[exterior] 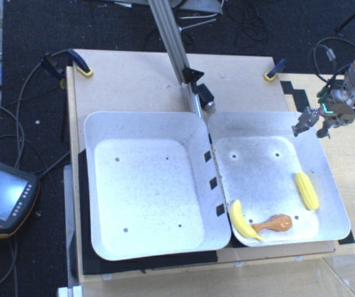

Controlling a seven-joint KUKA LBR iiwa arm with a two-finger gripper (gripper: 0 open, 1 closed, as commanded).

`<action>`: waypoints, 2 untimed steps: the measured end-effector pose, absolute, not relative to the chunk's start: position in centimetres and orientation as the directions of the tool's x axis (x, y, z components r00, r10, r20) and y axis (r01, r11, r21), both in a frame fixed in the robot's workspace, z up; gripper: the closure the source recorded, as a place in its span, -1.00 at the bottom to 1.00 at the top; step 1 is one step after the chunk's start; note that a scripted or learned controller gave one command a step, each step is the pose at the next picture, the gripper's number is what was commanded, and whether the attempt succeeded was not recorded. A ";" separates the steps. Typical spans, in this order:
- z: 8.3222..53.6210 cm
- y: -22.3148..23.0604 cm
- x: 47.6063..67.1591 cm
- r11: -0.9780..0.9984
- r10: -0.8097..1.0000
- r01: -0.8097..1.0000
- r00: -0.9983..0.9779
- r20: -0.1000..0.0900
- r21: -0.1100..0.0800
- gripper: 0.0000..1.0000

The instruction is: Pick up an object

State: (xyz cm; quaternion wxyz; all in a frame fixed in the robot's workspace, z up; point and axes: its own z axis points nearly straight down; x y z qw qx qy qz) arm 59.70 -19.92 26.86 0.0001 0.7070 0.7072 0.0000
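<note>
Three objects lie in the right bin (251,150) near its front edge. A yellow banana (241,221) rests by the front left corner. An orange-brown drumstick-shaped toy (275,224) lies just right of it, touching or nearly touching the banana. A yellow corn cob (306,190) sits by the right wall. My gripper (312,123) hangs at the right bin's back right rim, above and behind the corn cob. Its dark fingers (302,124) stand apart with nothing between them.
The left bin (103,129) lies beside the right one. A slanted metal pole (172,36) rises from the bench behind the bins. Yellow clamps (83,72) hold the bench board's back corners. A pendant with a screen (0,197) lies at far left.
</note>
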 end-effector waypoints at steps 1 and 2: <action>26.9 -19.9 59.7 0.000 1.000 1.000 0.000 0.000 0.000 -1.00; 22.3 -20.2 58.9 0.000 1.000 1.000 0.000 0.001 -0.004 -1.00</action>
